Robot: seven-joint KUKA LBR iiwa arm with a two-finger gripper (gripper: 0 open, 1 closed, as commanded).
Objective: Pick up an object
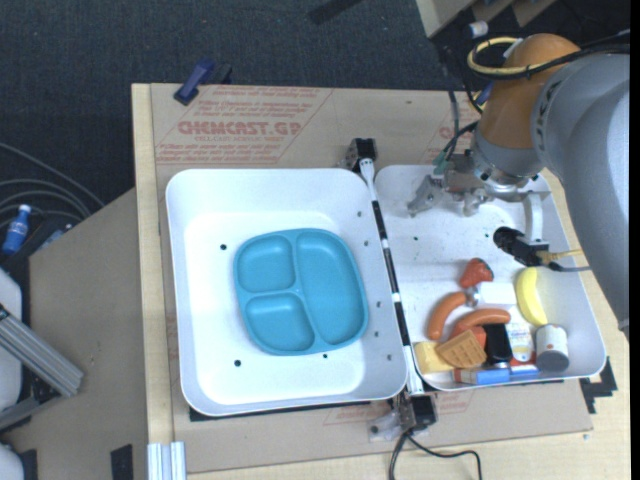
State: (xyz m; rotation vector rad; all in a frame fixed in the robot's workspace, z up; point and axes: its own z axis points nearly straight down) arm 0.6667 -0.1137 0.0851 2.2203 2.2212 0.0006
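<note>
While the arm (560, 98) reaches in from the right, you see its gripper (452, 194) over the far end of the right bin (430, 258), fingers spread apart and holding nothing. The objects lie at the near end of this bin: two sausages (465, 317), a banana (530, 296), a cracker (460, 349), a small red piece (477, 271) and a grey can (551, 346). In the left bin (200, 268) you find a blue tray (299, 290). On the board (240, 123) beyond it you can read "CHEMCAST GP" in red.

Scene evenly and brightly lit from above, soft shadows cast, white bins (270, 193) slightly washed out, overall focus mildly soft.
</note>
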